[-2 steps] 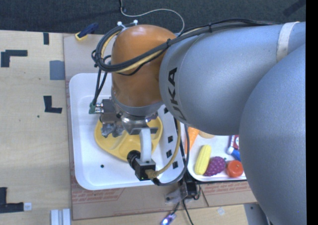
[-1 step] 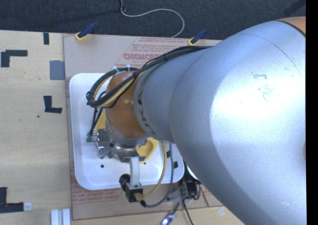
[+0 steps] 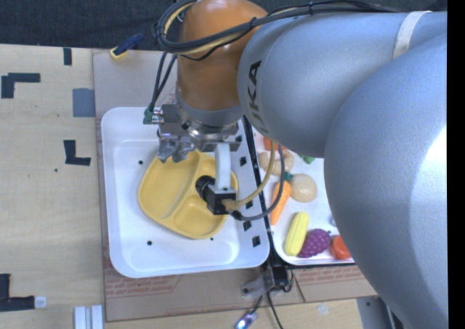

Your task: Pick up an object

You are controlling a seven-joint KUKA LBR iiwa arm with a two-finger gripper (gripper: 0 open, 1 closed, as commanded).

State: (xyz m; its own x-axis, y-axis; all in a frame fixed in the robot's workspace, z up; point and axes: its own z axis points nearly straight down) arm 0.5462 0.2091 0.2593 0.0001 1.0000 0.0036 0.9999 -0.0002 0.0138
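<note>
A yellow divided plate (image 3: 171,197) lies tilted in the left white bin (image 3: 116,197), taking up most of its middle. My gripper (image 3: 176,150) hangs low over the plate's far edge, right at or touching the rim. The large grey arm and its orange band cover the back of both bins. In the right bin (image 3: 314,261) lie toy foods: an orange carrot (image 3: 280,202), a yellow corn cob (image 3: 296,233), purple grapes (image 3: 315,242), a pale round piece (image 3: 304,188) and a small red-orange piece (image 3: 340,248).
The arm hides most of the right bin. The brown bench (image 3: 43,197) with black marks spreads out to the left. Cables (image 3: 265,284) hang over the front edge between the bins.
</note>
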